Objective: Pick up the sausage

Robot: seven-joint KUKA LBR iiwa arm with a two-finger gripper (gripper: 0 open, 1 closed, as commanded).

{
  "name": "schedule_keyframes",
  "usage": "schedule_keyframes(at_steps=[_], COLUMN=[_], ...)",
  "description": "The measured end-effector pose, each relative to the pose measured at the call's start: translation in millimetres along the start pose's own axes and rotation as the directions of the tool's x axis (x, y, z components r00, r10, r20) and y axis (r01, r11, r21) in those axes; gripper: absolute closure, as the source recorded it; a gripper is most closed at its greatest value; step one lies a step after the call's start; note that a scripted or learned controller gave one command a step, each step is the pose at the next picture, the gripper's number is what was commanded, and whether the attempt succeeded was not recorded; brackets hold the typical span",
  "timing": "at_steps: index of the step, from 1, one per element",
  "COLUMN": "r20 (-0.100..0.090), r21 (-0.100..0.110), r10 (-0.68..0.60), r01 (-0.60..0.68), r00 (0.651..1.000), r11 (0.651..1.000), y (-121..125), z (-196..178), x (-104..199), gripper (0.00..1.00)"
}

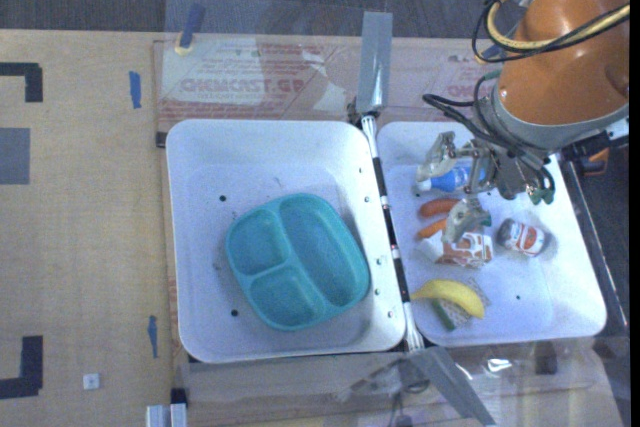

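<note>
Largest first: grey arm with orange band reached in from the right, hanging over the right bin. Left bin well off to the gripper's left, carrying a teal tray with three compartments. Gripper hovered over the upper part of the right bin — metal parts tangled with cables, so jaw state could not be told; nothing seen plainly between them.

Sausage lay just below the gripper and slightly to its left, on the bin floor. Long axis ran roughly left-right, a little tilted. A second orange-red piece sat just below that, near-parallel — hard to say whether another sausage or a carrot. Judged: a short drop down and leftward, with jaws closing across the short axis, would be needed.

Blue-and-white thing right beside the gripper, partly covered by it. Carton below the gripper, near the sausage's right end — identity blurred. Small can below and to the right. Banana further below, near the bin's front edge.

Crowding around the sausage looked a risk for a clean grasp.
</note>
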State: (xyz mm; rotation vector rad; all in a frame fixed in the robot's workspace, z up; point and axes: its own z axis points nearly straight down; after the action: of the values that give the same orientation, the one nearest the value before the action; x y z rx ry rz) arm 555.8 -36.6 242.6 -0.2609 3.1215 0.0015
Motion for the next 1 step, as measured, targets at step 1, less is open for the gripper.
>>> schedule_keyframes(at_steps=[1], r20=[-0.004], r21=[-0.004], r10=[-0.365], r01=[0.365], r00=[0.931], r11=[0.931], y=[27.7], z=[56.9], x=[-32.8], gripper=[0.0])
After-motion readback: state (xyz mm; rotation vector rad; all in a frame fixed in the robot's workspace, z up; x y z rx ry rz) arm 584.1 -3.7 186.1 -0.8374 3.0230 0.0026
